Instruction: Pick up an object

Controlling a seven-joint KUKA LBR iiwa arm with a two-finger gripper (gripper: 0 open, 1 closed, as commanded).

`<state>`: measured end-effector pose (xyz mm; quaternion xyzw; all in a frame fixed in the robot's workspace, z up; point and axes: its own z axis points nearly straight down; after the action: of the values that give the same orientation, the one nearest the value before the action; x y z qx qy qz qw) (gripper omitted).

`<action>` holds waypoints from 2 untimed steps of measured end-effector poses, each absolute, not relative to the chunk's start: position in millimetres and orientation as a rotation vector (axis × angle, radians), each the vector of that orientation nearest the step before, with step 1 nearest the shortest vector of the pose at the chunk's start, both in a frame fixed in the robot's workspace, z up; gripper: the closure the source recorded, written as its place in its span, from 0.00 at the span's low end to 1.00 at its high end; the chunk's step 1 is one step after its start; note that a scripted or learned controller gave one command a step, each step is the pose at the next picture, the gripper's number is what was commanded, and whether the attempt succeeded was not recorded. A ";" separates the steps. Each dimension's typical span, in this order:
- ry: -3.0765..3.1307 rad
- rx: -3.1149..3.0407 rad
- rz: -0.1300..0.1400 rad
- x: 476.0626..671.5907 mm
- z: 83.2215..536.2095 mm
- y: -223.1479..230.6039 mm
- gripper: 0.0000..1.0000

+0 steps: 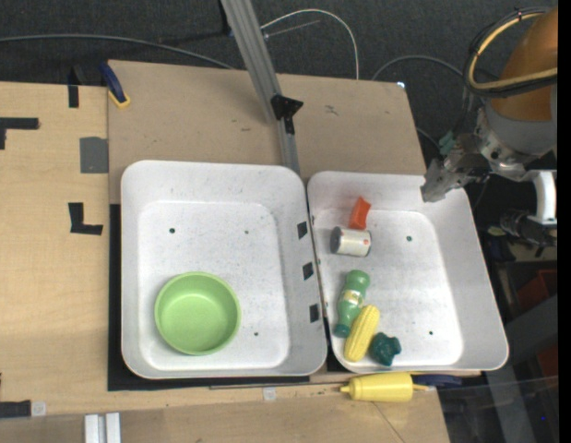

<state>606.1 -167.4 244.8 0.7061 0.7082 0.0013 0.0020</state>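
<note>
End effector, grip state unclear, hovers at the right bin's two o'clock rim; descending there risks striking plastic.

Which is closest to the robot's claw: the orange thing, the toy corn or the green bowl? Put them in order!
From the gripper, at the right bin's top right corner:
1. Orange thing, near the top of the right bin.
2. Toy corn, bottom left of the right bin.
3. Green bowl, bottom of the left bin.
</note>
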 end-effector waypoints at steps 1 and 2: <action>2.230 2.215 0.001 603.3 249.5 -118.2 1.00; 2.231 2.215 0.000 599.2 252.7 -63.6 1.00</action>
<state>599.2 -63.6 252.7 0.7046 0.7096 0.0002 -0.0012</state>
